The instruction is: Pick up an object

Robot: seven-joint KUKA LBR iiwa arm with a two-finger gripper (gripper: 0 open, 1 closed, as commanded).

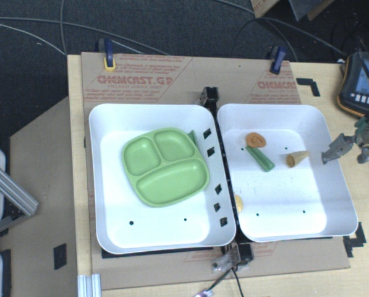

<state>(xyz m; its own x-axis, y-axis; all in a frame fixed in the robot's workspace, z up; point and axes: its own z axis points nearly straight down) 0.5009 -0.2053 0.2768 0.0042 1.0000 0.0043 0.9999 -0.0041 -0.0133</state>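
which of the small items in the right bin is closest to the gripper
The tan cone-shaped piece: it lies nearest the gripper, right of the green stick and orange piece.

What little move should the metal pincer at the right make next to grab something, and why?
Probably a short slide left, over the right bin toward the small tan piece. The pincer sits at that bin's right rim with nothing visibly between its fingers, and the tan piece is the closest thing to it, lying apart from the green stick and the orange piece.

Green plate [165, 167] in left bin [104, 184]; hand [348, 148] at right.
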